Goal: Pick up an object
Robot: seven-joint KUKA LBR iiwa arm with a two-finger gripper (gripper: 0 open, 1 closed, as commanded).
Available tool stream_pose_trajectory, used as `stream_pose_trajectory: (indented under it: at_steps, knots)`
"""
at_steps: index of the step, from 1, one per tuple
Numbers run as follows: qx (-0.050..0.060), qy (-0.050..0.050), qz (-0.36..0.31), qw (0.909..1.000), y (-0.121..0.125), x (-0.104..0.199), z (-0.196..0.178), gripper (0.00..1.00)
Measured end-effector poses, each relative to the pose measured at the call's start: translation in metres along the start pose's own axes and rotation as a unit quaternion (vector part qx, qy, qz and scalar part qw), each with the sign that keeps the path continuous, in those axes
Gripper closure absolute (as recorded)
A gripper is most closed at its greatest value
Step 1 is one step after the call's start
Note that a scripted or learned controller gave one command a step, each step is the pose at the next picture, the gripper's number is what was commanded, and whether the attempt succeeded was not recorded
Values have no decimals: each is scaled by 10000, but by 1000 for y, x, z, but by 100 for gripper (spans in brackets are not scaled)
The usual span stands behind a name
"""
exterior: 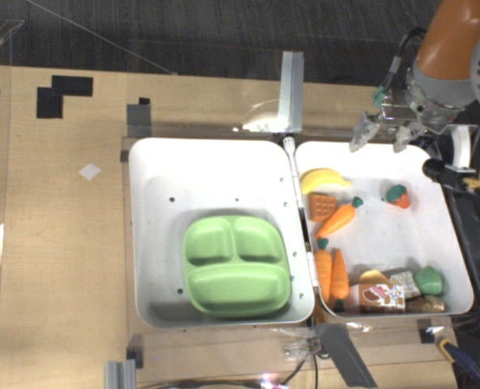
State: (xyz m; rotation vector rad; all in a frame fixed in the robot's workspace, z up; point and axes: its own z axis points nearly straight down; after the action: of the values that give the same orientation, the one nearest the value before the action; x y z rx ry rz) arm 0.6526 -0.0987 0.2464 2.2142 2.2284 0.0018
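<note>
My gripper (381, 138) hangs over the back edge of the right bin (435, 241), fingers spread apart and nothing between them. Below it in that bin lie a yellow banana (324, 180), a waffle-like orange piece (321, 207), a toy carrot (339, 216) and a small red and green strawberry (397, 195). Toward the bin's front sit another carrot (331, 274), a brown bottle (383, 294) lying on its side and a green round piece (429, 281).
The left bin (155, 185) holds a green divided plate (237, 264). A metal post (292, 91) stands behind the divider between the bins. Cables and black hardware (459, 173) crowd the right bin's far right side.
</note>
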Motion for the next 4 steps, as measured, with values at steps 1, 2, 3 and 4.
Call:
stream_pose_trajectory:
  at_steps: [1, 2, 3, 4]
  knots:
    - [3, 0, -411, 9992, -71, -25, 79, 0]
    - [-23, -3, -799, 9968, -63, -4, 137, 0]
    - [-74, -24, -966, 9953, -66, 10, 155, 0]
    - [-11, -3, -1637, 9865, -52, -19, 105, 0]
